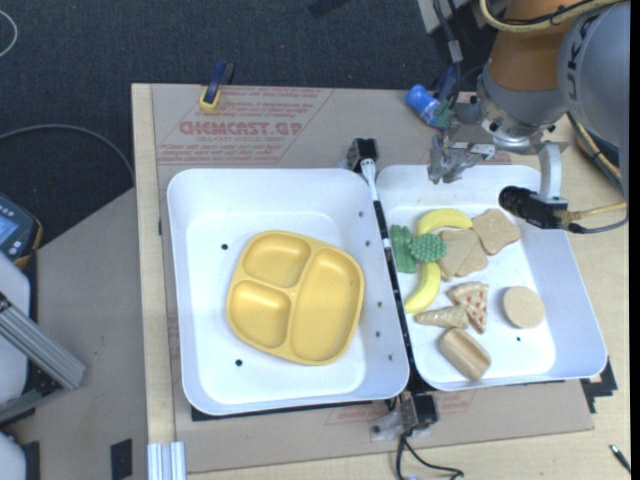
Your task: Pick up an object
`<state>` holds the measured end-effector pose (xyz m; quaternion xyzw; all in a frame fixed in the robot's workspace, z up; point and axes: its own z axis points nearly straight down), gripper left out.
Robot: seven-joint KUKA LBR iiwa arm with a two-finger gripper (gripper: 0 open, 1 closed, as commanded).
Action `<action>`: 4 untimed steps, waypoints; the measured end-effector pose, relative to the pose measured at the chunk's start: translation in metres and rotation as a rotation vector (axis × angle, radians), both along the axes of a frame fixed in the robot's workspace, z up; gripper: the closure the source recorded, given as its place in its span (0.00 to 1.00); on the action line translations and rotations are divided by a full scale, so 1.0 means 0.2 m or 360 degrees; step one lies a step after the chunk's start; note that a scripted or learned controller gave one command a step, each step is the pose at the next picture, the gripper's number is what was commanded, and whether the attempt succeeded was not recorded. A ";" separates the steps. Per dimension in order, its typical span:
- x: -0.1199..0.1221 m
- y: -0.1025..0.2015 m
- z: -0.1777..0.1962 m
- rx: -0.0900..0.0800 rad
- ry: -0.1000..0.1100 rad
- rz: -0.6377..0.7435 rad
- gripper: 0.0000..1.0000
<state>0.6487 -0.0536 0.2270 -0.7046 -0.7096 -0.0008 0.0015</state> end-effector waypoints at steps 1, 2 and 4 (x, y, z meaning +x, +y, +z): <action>-0.01 0.32 0.01 0.0000 0.0001 0.0001 1.00; 0.03 0.47 0.00 -0.0004 -0.0005 -0.0005 1.00; -0.03 0.43 -0.03 -0.0005 0.0003 -0.0014 1.00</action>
